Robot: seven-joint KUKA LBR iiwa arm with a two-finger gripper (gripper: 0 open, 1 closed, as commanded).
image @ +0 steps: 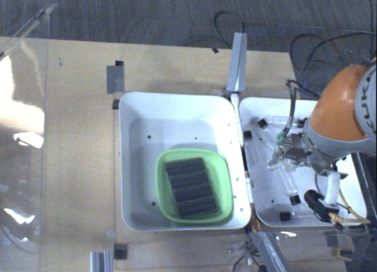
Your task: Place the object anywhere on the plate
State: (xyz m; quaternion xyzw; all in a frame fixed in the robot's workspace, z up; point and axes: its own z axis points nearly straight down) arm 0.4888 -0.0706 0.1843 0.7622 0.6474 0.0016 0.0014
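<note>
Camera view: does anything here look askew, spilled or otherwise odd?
Nothing looks spilled or damaged. The green plate lies flat in the left bin, a dark ribbed object slightly angled on it. The gripper sits over the right bin.

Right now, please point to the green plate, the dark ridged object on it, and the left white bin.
green plate (162,173): camera view, on its left rim.
dark ridged object (191,187): camera view, on its middle.
left white bin (177,118): camera view, on its bare floor.

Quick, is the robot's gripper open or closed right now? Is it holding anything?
Gripper: over the right bin; open or closed cannot be told, and nothing visibly held.
</note>
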